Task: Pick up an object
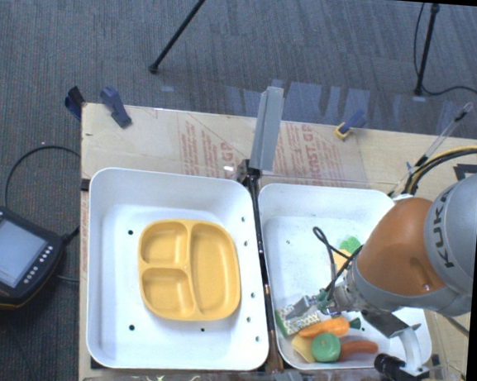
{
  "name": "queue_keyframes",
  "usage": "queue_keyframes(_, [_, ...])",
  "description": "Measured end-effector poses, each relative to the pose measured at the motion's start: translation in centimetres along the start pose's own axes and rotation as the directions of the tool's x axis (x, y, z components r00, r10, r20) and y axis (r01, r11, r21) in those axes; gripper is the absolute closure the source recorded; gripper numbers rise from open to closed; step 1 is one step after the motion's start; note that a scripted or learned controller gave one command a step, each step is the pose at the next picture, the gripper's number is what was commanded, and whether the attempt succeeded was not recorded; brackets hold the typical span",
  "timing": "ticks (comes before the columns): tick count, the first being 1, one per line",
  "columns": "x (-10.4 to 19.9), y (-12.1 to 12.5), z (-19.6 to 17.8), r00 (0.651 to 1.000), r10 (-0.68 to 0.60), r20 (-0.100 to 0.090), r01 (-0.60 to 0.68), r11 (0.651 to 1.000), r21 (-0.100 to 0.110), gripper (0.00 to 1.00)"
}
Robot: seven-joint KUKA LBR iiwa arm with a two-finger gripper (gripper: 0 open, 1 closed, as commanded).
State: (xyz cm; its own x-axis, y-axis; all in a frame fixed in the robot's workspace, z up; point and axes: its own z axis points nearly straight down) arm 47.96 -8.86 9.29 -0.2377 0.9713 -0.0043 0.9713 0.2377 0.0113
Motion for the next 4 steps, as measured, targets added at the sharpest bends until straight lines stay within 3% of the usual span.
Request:
queue_keyframes(1, [-5.1, -1.2, 0.0, 0.981, 0.194, -0.006, -0.194, 0.981, 0.002, 0.00])
queue_keyframes(2, [-3.4, -0.9, 0.1, 0.970, 0.242, 0.002, -0.242, 0.970, 0.002, 0.00])
queue_keyframes(3, [-7.2, 7.3, -4.1, 0.980, 0.197, -0.001, -0.197, 0.980, 0.008, 0.00])
queue_keyframes(4, [-1.1, 0.9, 0.9, 0.985, 0.175, -0.006, -0.175, 0.984, 0.023, 0.00])
